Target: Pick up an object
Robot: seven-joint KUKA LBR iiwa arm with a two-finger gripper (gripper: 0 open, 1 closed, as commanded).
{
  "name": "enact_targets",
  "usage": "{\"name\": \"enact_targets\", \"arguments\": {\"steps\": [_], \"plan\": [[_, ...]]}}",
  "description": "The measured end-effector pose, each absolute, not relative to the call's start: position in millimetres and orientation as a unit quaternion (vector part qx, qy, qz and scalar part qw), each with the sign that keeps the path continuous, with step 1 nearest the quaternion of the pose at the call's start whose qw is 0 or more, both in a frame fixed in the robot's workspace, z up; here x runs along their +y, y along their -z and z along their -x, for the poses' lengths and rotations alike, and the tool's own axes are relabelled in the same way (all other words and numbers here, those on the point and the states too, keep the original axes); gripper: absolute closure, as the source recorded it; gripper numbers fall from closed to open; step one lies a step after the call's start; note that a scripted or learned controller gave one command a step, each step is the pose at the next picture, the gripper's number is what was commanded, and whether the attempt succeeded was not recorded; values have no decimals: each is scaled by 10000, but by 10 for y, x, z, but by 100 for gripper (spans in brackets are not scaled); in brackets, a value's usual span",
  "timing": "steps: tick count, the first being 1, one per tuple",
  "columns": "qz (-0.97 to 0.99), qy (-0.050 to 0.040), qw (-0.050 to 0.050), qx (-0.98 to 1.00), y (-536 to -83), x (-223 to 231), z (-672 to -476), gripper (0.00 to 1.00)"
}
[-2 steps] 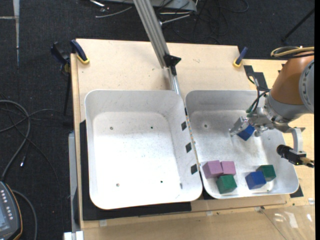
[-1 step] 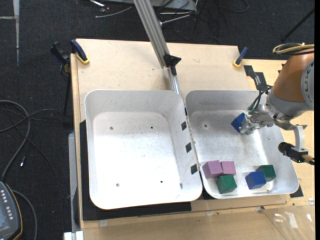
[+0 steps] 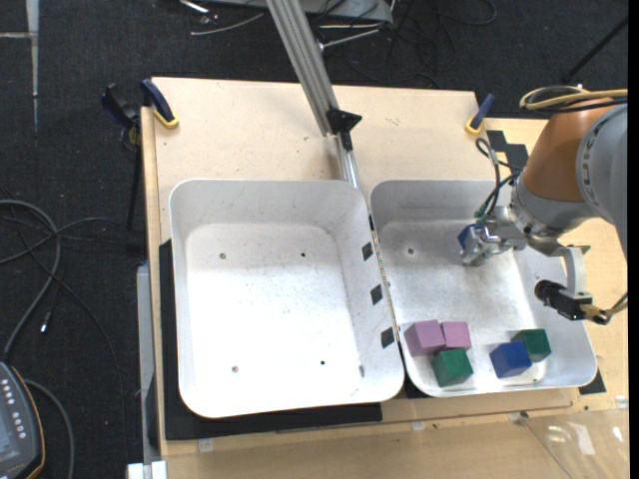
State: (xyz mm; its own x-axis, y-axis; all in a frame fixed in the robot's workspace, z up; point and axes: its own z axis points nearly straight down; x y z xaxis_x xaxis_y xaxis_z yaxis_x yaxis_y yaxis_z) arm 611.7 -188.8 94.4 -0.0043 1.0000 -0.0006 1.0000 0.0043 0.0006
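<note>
Several small blocks lie at the front of the right bin (image 3: 419, 218): a pink block (image 3: 426, 335) with a second pink block (image 3: 455, 333) touching it, a dark green block (image 3: 452, 366) just in front of them, a blue block (image 3: 510, 358) and a smaller green block (image 3: 534, 343) at the front right. My gripper (image 3: 476, 246) hangs low over the bin's middle, well behind the blocks. Nothing shows between its fingers.
The left bin (image 3: 200, 218) sits beside the right one, their rims meeting at the centre. A slanted metal pole (image 3: 305, 58) crosses the back of the bench. Yellow clamps (image 3: 160, 108) grip the bench's rear corners. Cables trail on the floor to the left.
</note>
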Motion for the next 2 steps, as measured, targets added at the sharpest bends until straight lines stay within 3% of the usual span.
{"name": "enact_targets", "arguments": {"steps": [1, 2], "plan": [[-7062, 1, 6, 7080, -952, -1899, -6113, 0], [-7056, 3, -8, 7087, -952, -1576, -5972, 0]]}}
